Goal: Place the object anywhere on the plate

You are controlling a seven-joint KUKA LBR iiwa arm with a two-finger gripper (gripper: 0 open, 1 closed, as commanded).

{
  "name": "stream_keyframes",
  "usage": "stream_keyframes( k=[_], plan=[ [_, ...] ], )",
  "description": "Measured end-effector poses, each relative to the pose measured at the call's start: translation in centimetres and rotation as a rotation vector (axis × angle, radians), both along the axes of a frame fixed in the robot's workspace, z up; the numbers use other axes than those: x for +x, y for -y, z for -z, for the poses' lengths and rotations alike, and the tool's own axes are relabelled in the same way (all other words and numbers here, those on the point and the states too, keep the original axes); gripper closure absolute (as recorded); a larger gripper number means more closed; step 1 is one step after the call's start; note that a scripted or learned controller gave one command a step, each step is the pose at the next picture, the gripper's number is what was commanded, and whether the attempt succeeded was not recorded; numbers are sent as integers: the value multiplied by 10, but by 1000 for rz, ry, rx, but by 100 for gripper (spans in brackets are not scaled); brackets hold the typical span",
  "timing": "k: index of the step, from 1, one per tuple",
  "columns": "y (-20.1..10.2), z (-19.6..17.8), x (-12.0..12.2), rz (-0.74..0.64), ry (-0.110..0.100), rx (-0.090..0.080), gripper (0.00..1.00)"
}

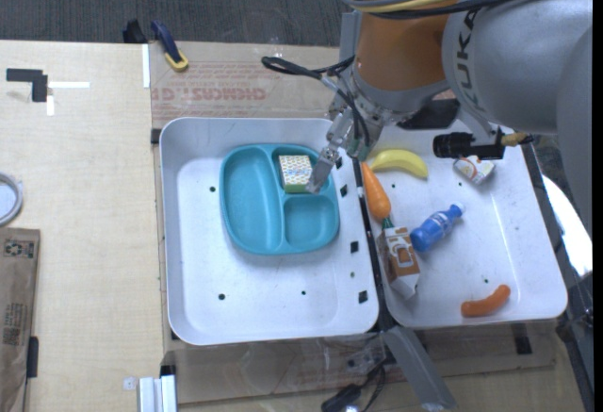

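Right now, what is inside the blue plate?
The blue plate has three sections. A small pale speckled block sits in the upper right one, with the claw right beside it. The claw covers part of that section, hiding what's beneath.

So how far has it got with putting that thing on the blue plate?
Nearly there, it seems. A small pale block already sits in the upper right compartment of the blue plate in the left bin. The gripper is right at the block's edge; whether it has let go is hard to tell. Left to do: release if needed and pull away. The banana, carrot and bottle lie in the right bin.
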State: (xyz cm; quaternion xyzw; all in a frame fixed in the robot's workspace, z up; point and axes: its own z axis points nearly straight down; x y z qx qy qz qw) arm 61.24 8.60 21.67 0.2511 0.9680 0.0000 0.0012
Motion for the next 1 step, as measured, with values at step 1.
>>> stream_keyframes(
  k=[1],
  plan=[
    [6, -52, -27, -1, 1, 0, 0]
  ],
)
